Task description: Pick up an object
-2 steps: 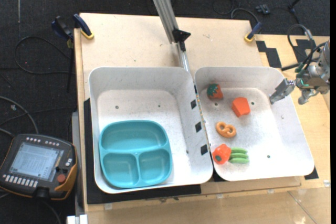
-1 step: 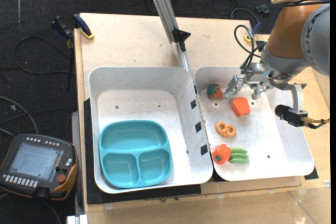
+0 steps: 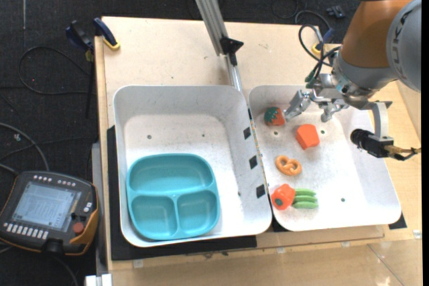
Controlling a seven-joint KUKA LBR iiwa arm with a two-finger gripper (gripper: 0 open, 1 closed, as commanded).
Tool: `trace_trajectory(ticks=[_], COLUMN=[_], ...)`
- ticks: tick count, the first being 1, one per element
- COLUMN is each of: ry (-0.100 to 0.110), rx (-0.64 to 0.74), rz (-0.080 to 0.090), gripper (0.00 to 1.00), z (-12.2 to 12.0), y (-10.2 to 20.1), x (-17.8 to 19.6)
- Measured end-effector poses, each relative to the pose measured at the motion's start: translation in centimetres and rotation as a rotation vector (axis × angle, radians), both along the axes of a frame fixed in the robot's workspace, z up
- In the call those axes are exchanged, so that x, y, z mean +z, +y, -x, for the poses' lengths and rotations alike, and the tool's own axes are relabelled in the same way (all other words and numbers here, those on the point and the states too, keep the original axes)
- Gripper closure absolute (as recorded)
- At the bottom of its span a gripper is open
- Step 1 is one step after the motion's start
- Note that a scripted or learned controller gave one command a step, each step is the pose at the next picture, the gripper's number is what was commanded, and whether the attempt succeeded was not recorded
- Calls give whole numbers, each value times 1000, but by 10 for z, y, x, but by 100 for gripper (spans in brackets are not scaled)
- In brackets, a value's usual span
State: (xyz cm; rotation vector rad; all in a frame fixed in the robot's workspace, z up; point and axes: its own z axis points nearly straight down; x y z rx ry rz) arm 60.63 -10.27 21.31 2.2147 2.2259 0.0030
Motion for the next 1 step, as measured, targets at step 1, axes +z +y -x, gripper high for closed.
trace_trajectory(ticks=[1], ry=[3], rx=[-7], rz=[3], gripper=[0], z=[-69], y=[-65], x=[-95])
